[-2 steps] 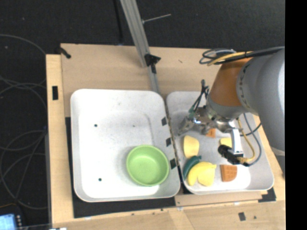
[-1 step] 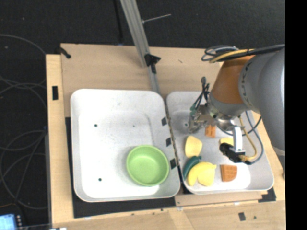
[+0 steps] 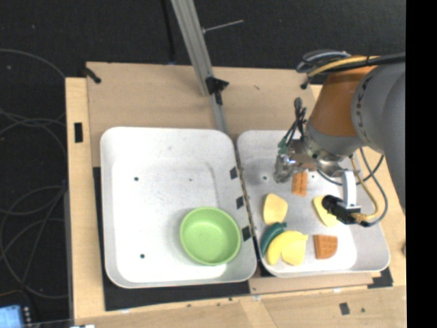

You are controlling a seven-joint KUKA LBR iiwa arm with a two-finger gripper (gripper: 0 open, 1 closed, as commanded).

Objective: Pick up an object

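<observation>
My gripper (image 3: 284,169) hangs low over the far left part of the right bin (image 3: 369,251), under the grey and orange wrist. A small orange block (image 3: 299,183) lies just to its right, very close to it; I cannot tell whether they touch. Nearer the front lie a yellow piece (image 3: 275,208), a second yellow piece (image 3: 323,212) partly under a black part of the arm, a yellow lump (image 3: 288,248), a teal item (image 3: 271,234) and an orange waffle-like square (image 3: 326,246).
A green bowl (image 3: 210,235) sits in the front right corner of the left bin (image 3: 136,183). A slanted metal pole (image 3: 194,43) rises behind the bins. The arm's body (image 3: 355,108) and its cables cover the right bin's far right side.
</observation>
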